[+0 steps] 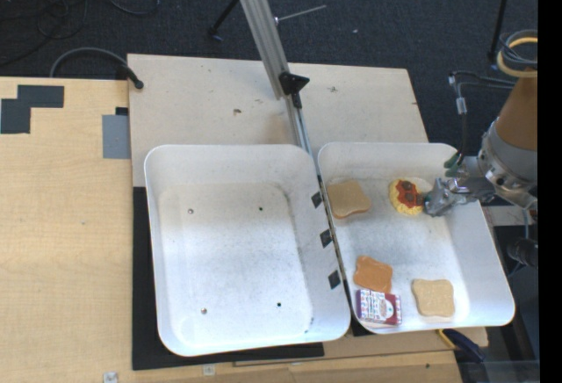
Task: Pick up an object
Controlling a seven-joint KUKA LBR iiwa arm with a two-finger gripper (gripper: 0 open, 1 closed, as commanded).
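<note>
Going left to right from my remote seat: the left bin (233,249) has nothing I'd go for, just a few dark specks on the floor. Past the divider, the right bin (465,249) has all the stuff. There's a tan bread-slice piece (349,198) up near the divider, an orange-brown slice (373,272) lower down with a small red-and-white packet (378,306) touching its bottom edge, and a paler slice (434,297) near the front right corner.

The one I'm after is the yellow piece with red topping (406,195), sitting toward the back right of that bin. The gripper (436,199) is right up against its right side, but I honestly can't tell how it's set from this angle.

My guess is it's a light plastic toy food, stiff and a bit slick, so it'll probably skate if nudged. I'd pinch across the yellow rim, not the bumpy red top.

Room-wise, the right wall is close behind the wrist, so not much slack there. Open floor sits to the left and front of the piece.
</note>
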